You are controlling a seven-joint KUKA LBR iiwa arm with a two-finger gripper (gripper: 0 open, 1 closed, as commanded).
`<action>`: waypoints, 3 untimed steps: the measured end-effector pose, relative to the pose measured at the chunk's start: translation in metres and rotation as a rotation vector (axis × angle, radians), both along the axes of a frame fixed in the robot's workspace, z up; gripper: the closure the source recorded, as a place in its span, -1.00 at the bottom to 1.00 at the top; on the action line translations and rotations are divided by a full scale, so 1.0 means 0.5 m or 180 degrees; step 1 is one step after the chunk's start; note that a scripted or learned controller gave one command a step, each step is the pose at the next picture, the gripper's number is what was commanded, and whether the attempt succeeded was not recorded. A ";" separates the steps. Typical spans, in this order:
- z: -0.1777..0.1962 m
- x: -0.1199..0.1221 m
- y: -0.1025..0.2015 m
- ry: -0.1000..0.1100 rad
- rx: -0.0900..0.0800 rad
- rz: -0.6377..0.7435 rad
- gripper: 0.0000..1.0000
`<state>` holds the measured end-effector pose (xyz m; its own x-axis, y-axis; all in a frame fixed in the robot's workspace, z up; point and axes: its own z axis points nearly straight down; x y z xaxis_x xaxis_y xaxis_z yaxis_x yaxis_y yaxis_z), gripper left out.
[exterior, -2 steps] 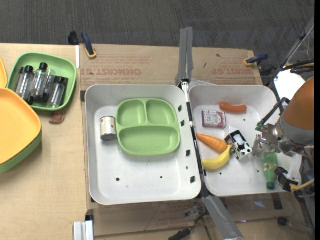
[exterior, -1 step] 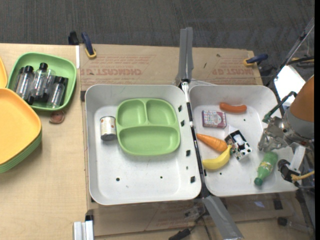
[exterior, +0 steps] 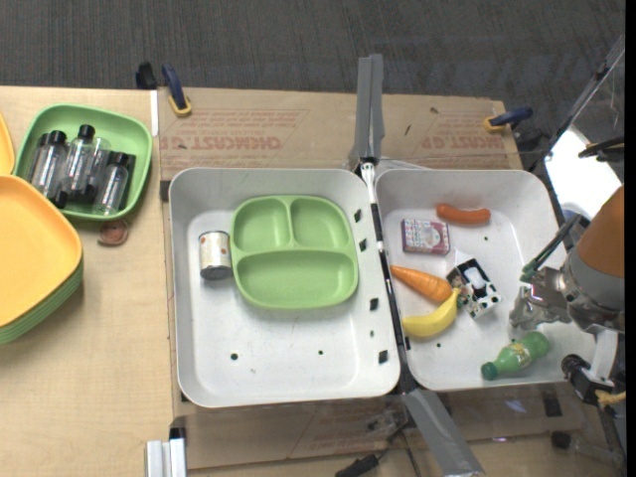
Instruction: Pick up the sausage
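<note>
Sausage (exterior: 463, 213) lies at the far side of the right bin (exterior: 537, 192), beside a pink packet (exterior: 425, 235). Gripper (exterior: 532, 308) sits low at the bin's right side above a green bottle (exterior: 517, 356), well apart from the sausage; its grip state can't be told.

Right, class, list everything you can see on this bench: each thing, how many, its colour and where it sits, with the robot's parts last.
Sausage: one, orange-red, right bin, far side.
Pink packet: one, right bin, near the sausage.
Carrot: one, orange, right bin, left side.
Banana: one, yellow, below the carrot.
Black-and-white object: one, right bin middle.
Green bottle: one, right bin, near edge.
Divided plate: one, green, left bin.
Can: one, silver, left of the plate.
Green tray: one, holding dark-capped bottles, far left.
Orange plates: stacked, left edge.
Arm: one, grey and orange, right edge.
</note>
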<state>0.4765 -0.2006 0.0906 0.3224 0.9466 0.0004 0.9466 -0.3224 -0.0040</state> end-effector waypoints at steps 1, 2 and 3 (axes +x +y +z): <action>0.001 0.000 -0.027 -0.0005 -0.0005 -0.0586 1.00; -0.001 0.000 0.085 0.0009 -0.0002 -0.0854 1.00; 0.024 0.023 -0.019 0.0004 -0.0010 -0.1626 1.00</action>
<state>0.4882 -0.2099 0.1027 0.7440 0.6682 -0.0030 0.6682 -0.7440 -0.0033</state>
